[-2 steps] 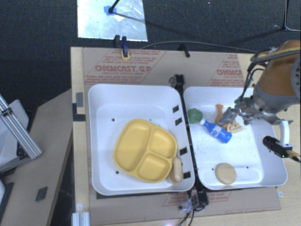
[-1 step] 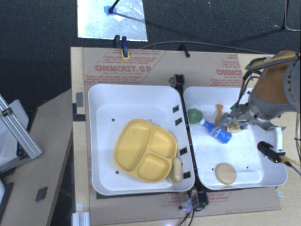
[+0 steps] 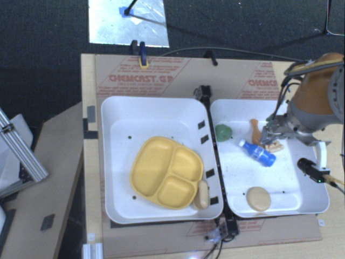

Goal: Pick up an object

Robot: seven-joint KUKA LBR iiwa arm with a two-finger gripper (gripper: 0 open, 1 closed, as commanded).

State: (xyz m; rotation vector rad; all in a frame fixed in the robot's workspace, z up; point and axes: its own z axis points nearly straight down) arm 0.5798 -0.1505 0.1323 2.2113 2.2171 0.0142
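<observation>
In the right bin [image 3: 310, 204], a blue bottle [image 3: 259, 153] with a white cap lies on its side near the middle. My gripper [image 3: 271, 138] hangs just above and right of the bottle, low over the bin floor. A brown-orange piece [image 3: 254, 128] lies right beside the gripper on its left. Further left, by the divider, rests a green lump [image 3: 223, 132]. A tan round piece [image 3: 259, 199] sits near the bin's front wall.
The left bin [image 3: 116, 144] holds a yellow divided plate [image 3: 166, 171], and a small tan loaf-like piece [image 3: 201, 194] leans at the plate's front right corner. A black clip strip [image 3: 211, 144] runs between the two bins.
</observation>
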